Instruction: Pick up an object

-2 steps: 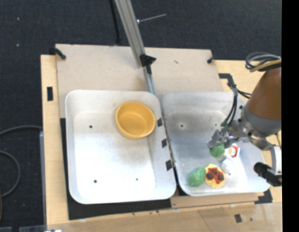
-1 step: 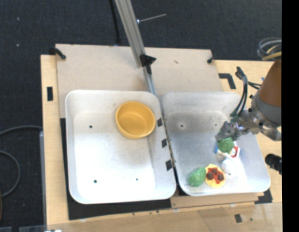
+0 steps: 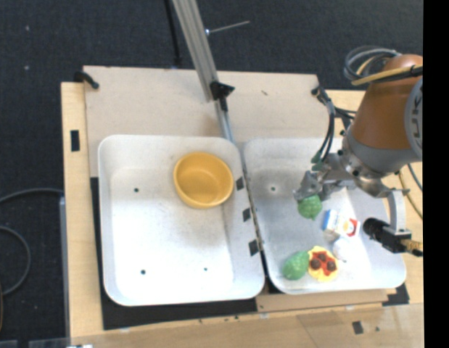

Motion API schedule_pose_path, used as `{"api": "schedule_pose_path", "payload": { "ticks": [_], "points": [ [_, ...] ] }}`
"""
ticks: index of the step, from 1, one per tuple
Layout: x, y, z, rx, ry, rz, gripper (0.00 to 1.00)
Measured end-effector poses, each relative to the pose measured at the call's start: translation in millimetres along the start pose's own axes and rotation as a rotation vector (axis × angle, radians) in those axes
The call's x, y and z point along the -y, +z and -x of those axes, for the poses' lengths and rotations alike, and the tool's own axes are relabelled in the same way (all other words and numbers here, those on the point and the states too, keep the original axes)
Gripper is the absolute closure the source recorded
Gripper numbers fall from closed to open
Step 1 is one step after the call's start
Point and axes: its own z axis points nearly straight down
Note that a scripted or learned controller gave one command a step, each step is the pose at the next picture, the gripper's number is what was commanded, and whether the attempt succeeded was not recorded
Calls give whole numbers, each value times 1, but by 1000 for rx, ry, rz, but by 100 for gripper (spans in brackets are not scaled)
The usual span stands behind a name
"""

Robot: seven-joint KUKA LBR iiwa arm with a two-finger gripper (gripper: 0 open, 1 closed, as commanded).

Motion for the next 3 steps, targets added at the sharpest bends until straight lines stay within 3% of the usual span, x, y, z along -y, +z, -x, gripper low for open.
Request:
{"api": "schedule_pose_path", "payload": {
  "ticks": [3],
  "points": [
    [-53,9,-130,-1,0,0,100]
  ]
}}
